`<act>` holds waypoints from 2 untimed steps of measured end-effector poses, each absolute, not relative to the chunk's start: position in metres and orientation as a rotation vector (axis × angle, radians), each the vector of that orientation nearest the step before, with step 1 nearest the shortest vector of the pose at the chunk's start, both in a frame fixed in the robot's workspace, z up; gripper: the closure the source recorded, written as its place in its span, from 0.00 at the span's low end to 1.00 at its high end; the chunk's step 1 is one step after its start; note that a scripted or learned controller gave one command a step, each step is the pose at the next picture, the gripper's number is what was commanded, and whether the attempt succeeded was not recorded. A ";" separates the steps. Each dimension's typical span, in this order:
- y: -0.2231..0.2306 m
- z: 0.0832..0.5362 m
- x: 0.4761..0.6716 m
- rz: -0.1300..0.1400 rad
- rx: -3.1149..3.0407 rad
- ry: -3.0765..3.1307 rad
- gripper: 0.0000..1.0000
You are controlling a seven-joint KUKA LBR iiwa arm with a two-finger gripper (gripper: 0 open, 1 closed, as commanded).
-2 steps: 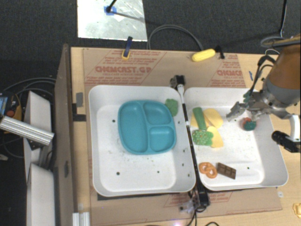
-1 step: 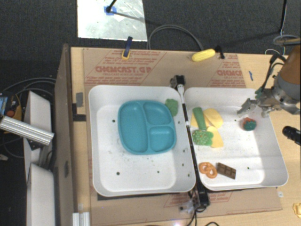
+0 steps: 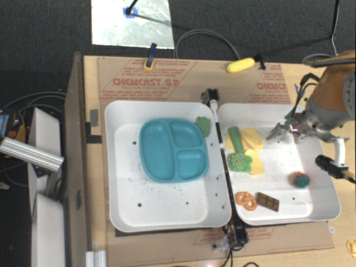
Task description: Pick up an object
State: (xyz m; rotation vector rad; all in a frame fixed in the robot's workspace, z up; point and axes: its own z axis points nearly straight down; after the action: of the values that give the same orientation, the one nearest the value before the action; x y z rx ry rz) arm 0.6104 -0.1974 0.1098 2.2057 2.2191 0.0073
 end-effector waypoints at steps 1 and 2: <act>-0.209 0.165 0.500 -0.001 2.227 2.216 0.00; -0.201 0.080 0.528 0.000 2.216 2.227 0.00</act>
State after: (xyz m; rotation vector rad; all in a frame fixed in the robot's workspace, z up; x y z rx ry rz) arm 0.5277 -0.2007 0.0804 2.2157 2.2267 0.0002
